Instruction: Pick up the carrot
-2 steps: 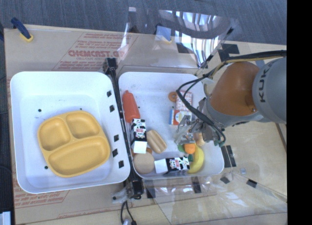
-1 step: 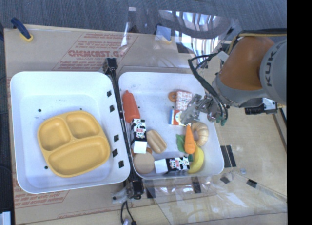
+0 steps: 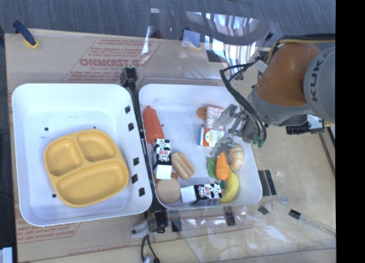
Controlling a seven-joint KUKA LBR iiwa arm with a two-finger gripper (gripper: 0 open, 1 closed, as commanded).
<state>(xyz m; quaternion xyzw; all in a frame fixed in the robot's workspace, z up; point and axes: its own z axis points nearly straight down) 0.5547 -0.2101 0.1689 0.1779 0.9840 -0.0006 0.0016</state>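
The carrot [image 3: 222, 169], short and orange with a green top, lies in the right bin [image 3: 188, 93] near its right wall, between a beige roll [image 3: 236, 156] and a banana [image 3: 231, 187]. My gripper [image 3: 218, 136] hangs low over the bin just above the carrot, reaching in from the right. Its fingers stand apart over a small white and orange carton [image 3: 209, 137], and the lower fingertip [image 3: 220, 149] ends a little short of the carrot's upper end. Nothing is between the fingers.
The right bin also holds a long red sausage [image 3: 151, 124], two cow-print cartons [image 3: 162, 154] [image 3: 201, 193], a hot dog bun [image 3: 183, 165], a tan ball [image 3: 167, 190] and an orange slice [image 3: 202, 112]. A yellow divided plate [image 3: 85, 168] lies in the left bin [image 3: 34, 102].
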